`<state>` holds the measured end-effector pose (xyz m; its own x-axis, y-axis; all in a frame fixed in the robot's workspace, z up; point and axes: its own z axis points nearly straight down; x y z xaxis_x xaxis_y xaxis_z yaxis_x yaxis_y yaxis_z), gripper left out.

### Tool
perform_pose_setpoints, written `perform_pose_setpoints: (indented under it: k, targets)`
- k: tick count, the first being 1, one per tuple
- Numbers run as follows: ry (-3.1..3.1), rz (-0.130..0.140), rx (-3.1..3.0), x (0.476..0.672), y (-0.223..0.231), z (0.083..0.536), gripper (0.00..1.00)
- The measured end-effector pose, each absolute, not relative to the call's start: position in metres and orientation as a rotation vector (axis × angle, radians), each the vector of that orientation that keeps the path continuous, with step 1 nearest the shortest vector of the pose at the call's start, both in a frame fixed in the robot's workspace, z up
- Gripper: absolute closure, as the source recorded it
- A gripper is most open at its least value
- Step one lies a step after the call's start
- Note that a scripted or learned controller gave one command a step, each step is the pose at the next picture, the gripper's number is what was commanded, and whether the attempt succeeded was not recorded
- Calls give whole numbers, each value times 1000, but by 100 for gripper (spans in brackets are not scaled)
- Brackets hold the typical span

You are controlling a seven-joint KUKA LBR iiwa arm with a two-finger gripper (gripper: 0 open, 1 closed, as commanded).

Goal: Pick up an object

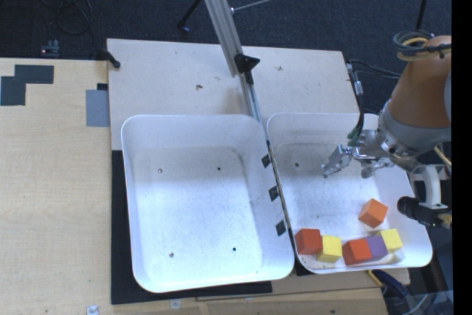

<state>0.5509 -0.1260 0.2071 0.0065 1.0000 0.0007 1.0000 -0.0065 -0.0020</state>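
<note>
Camera view: empty, spread-fingered gripper (345, 161) hovers above right bin (313, 136) (approach step), needing descent toward orange block (373, 212)

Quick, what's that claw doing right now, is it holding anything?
Gripper: over the right bin, above and left of the orange block; open or closed cannot be told.

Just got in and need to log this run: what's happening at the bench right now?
The arm's gripper hangs over the right bin, with nothing visibly between its fingers. An orange block lies apart; red, yellow, another red, purple and yellow blocks line that bin's near edge. Nothing is picked up yet.
</note>
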Motion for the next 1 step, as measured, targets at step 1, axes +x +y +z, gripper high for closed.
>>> perform_pose_setpoints:
  k: [1]
  targets:
    - [-2210,12,-2225,541,-205,150,0]
